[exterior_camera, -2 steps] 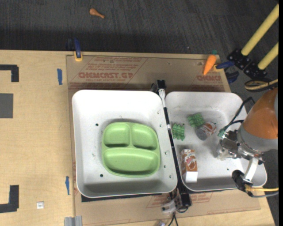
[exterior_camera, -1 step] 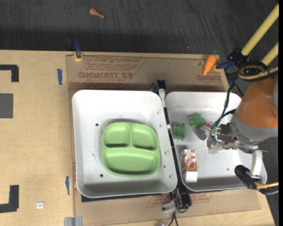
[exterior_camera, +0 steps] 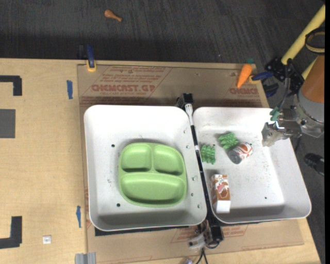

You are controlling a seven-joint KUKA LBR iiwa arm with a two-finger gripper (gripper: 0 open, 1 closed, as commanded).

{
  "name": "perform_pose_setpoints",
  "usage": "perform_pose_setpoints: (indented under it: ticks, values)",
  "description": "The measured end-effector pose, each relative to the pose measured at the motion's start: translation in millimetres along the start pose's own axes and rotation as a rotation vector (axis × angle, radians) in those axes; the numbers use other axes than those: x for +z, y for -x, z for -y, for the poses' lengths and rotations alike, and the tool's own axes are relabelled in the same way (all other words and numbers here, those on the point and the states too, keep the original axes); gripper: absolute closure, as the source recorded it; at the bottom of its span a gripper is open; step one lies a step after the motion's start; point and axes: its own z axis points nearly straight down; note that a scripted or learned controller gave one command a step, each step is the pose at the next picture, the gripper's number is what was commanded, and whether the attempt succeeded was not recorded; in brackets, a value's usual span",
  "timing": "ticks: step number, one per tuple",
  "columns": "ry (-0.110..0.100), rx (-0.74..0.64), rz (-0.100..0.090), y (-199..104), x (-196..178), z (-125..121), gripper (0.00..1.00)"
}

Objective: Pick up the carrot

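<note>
The carrot (exterior_camera: 244, 75) is orange with a green top and lies on the brown board behind the right bin (exterior_camera: 289, 203), outside it, near the board's far right corner. My gripper (exterior_camera: 271, 135) hangs over the right bin's right side, well in front of the carrot and a little to its right. Nothing shows in its grasp.
The right bin holds two green leafy toys (exterior_camera: 227, 139) (exterior_camera: 208, 153), a small can (exterior_camera: 241, 152) and a red-and-white carton (exterior_camera: 221, 192). A green divided plate (exterior_camera: 153, 172) sits in the left bin (exterior_camera: 100, 154). A small orange object (exterior_camera: 111, 15) lies on the dark floor beyond the bench.
</note>
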Motion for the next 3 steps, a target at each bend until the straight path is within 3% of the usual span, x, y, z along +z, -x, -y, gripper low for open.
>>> perform_pose_setpoints:
  ticks: [1,2,3]
  values:
    - [-0.003,-0.129,-0.002,-101.4,-10.4,30.5,1.0]
    - [-0.003,-0.129,-0.002,-101.1,-10.4,30.5,0.0]
    - [-0.003,-0.178,-0.002,-126.1,57.5,75.8,0.0]
